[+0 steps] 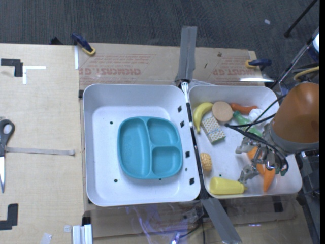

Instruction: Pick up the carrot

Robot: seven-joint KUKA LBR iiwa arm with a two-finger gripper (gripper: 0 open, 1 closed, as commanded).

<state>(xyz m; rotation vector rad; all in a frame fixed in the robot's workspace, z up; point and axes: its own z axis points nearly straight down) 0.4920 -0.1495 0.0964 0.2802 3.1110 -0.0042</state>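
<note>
The orange carrot (267, 181) lies in the right bin (231, 88) near its front right corner, pointed end toward the front wall. My gripper (261, 172) is low in that bin, directly over the carrot. It is open, with one metal finger (246, 174) left of the carrot and the other on its right. The carrot's upper part is hidden under the gripper body and cables. The arm's orange band (300, 113) hangs above the bin's right side.
The right bin also holds a banana (200, 114), a tan round piece (222, 111), a red-orange piece (244, 107), a green item (242, 119), a patterned block (215, 132), a corn piece (205, 161) and a yellow piece (226, 186). A teal divided plate (150, 147) sits in the left bin (96, 151).
</note>
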